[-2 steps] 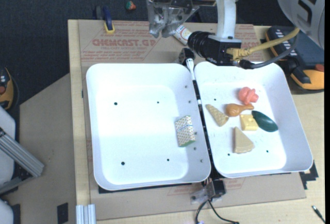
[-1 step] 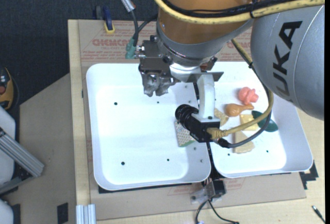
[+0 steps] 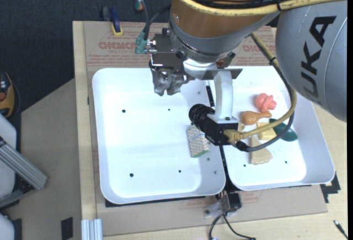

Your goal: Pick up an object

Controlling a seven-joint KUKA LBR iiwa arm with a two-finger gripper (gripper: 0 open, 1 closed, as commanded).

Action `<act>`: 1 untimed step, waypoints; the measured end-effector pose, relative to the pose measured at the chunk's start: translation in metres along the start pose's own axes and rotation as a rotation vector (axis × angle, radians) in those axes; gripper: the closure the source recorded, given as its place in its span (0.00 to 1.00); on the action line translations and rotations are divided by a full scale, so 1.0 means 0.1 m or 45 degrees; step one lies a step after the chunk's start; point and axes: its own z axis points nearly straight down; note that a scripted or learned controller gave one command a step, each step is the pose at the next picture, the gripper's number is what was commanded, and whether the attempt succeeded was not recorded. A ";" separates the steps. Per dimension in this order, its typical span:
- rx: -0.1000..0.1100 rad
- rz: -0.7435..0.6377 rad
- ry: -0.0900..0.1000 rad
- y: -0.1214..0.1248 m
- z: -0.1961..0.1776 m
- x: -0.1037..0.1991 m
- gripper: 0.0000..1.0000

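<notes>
Presently the objects that could be picked lie in two places. One, a small patterned piece [image 3: 197,141] with grey and greenish print, lies in the left bin [image 3: 138,139], as the camera sees it, close to this bin's right wall and in its nearer half.

The others are together in the right bin [image 3: 300,161]. A pink toy [image 3: 266,102] is farthest from the camera, and just in front of it lies an orange-tan piece [image 3: 254,117]. Then comes a pale yellow piece [image 3: 266,133], a teal thing [image 3: 288,134] at its right side, and a beige piece [image 3: 260,156] nearest to the camera. These five are close to each other. Some seem to touch, but I cannot tell exactly which.

The gripper [image 3: 165,83] hangs over the far part of the left bin, above bare white floor, apart from the patterned piece and well apart from the group in the right bin. Whether it is released or clenched I cannot tell, because its lower end looks small and dark.

The arm [image 3: 314,40], with its orange band, reaches in from the right above the bins. Both bins stand on a brown board [image 3: 88,95] with red print.
</notes>
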 end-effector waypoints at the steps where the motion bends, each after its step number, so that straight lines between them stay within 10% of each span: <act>1: -0.001 -0.002 0.001 0.00 -0.10 0.01 1.00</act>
